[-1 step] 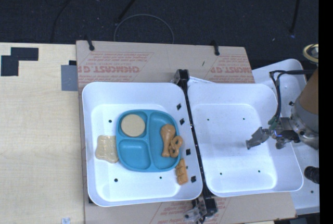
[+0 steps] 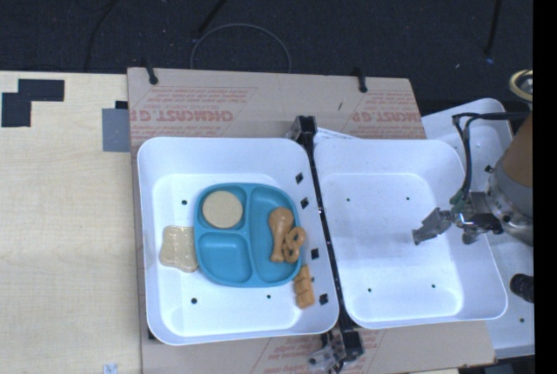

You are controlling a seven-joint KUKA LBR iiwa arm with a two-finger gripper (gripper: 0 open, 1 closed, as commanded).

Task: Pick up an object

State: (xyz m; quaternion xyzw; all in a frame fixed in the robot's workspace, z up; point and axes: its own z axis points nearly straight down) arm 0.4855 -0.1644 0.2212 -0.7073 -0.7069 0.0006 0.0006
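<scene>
**A:** Where is the gripper (image 2: 432,229)?

**B:** Over the right side of the right bin (image 2: 392,303). One grey metal finger (image 2: 429,228) juts left and slightly down, angular and flat-sided. I cannot tell how far the fingers are parted, and nothing shows between them or touching them. Behind it are the grey wrist and a black cable (image 2: 466,155) looping upward.

**A:** And the bin beneath?

**B:** Smooth white plastic, shallow, with rounded corners and small dark spots on its floor.

**A:** The things to pick?

**B:** All in the left bin (image 2: 165,311), well apart from the gripper. A blue plastic tray (image 2: 231,263) with three compartments lies in the middle. A round tan disc (image 2: 222,209) sits in its upper left compartment; a knobbly brown pretzel-like piece (image 2: 285,235) lies in its right one. A pale, lumpy beige piece (image 2: 178,248) touches the tray's left edge. A small orange-brown ridged piece (image 2: 304,286) lies just beside its lower right corner.

**A:** Under the bins?

**B:** Brown cardboard (image 2: 261,103) with red print, on a pale wooden bench (image 2: 61,233).
</scene>
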